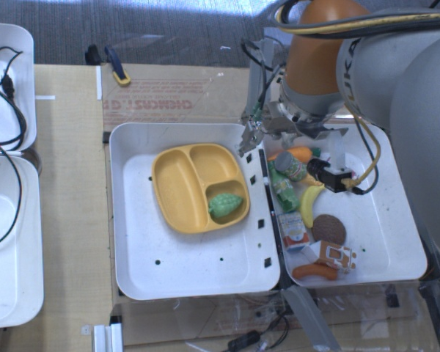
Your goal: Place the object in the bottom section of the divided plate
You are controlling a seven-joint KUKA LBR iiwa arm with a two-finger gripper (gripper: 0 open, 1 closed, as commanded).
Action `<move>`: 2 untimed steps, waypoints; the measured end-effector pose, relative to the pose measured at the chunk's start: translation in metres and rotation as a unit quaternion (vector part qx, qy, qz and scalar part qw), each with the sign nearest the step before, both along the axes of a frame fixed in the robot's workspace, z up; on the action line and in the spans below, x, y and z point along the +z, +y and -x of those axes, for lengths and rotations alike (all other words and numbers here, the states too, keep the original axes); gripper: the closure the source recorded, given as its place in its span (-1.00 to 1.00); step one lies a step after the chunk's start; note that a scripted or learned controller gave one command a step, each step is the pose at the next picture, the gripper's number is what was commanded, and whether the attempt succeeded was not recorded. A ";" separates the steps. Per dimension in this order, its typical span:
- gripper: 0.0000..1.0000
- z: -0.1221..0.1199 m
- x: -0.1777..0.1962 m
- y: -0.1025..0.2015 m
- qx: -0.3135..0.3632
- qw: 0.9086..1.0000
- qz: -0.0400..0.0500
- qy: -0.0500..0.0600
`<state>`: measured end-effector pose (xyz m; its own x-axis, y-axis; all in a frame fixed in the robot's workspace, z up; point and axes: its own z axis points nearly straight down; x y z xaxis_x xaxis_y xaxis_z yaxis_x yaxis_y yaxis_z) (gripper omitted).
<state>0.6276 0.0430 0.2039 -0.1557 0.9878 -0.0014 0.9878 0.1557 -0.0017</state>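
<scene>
Figure. Overhead slant view of the table (66, 196), read from left to right. Two shallow white bins stand side by side. The left bin (132, 255) holds one yellow divided plate (177, 196) with three sections. One green object (226, 204) lies in the small section at about 4 o'clock on the plate, the section nearest the viewer; judged from this, the placement appears done, and what remains is for the arm to draw clear. The end effector (251, 139) hangs over the rim between the bins, at about 1 o'clock from the plate; nothing is seen between its fingers, and whether they stand open or closed cannot be told.

The right bin (385, 229) holds a cluster of toy items near its left wall: one orange piece (299, 154), one greyish can (291, 166), one green packet (283, 193), one banana (309, 202), one small carton (294, 231), one brown round item (328, 229), one patterned box (338, 256) and one orange-red piece (315, 272). The count is approximate, since items overlap.
</scene>
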 end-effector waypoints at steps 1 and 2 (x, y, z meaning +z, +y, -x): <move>-1.00 -0.017 0.051 -0.032 -0.206 0.979 0.001 0.000; -1.00 -0.016 0.034 -0.102 -0.483 0.876 0.002 0.001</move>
<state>0.6436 -0.0586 0.2375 0.7526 0.6585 -0.0054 0.6585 -0.7526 -0.0020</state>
